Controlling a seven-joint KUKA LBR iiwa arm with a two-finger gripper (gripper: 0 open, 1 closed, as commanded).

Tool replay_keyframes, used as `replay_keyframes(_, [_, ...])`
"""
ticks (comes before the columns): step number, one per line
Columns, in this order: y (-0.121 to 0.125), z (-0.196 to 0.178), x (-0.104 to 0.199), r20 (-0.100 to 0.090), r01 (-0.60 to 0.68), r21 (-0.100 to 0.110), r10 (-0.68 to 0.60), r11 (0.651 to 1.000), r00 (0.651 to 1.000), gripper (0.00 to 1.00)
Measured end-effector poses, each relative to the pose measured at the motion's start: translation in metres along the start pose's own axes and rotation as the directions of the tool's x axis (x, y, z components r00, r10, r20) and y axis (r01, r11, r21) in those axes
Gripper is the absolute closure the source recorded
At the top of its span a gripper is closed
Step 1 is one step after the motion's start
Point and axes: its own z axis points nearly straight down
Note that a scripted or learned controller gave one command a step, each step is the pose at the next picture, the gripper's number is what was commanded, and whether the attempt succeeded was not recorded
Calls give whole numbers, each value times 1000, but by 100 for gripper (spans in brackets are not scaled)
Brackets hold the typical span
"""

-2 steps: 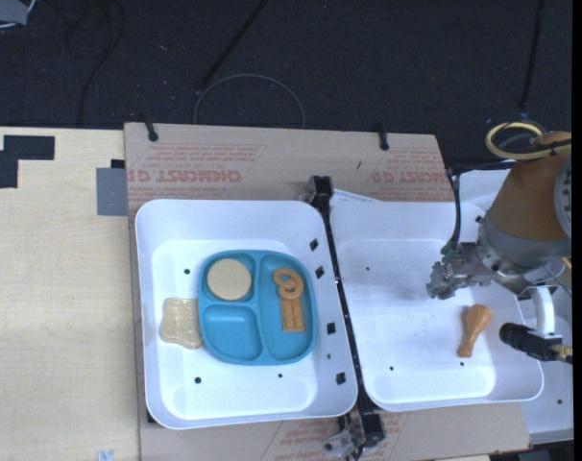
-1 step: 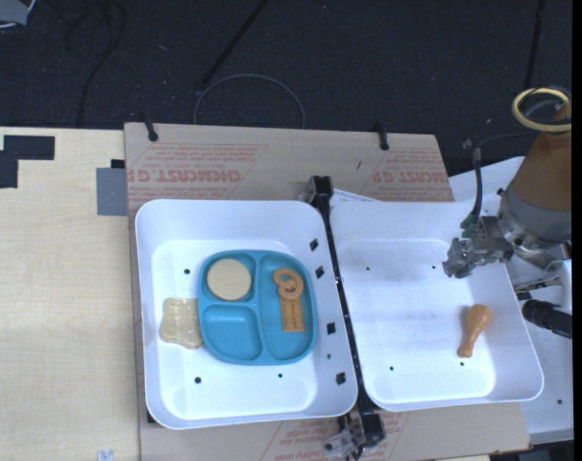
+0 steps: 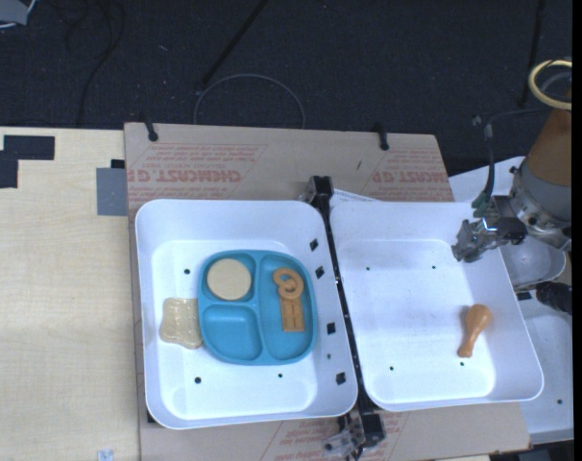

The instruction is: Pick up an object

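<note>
A tan drumstick-shaped toy (image 3: 473,329) lies in the right bin (image 3: 406,373), near its right wall. In the left bin (image 3: 171,392) a blue divided plate (image 3: 235,334) carries a round beige cookie (image 3: 228,279) and a brown key-shaped piece (image 3: 289,299). A pale yellow bread-like piece (image 3: 181,322) lies just left of the plate. My gripper (image 3: 472,238) hangs over the right bin's upper right corner, well above and behind the drumstick, with nothing seen in it.
Brown cardboard (image 3: 272,166) lies under both bins. A black divider (image 3: 331,286) with clips runs between the bins. The arm's grey wrist and orange band (image 3: 550,161) stand at the right edge. Cables cross the dark floor behind.
</note>
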Motion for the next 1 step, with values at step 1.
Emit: replay_keyframes(1, [0,-24,-1,-1,-1,2,1,1000,1000,100])
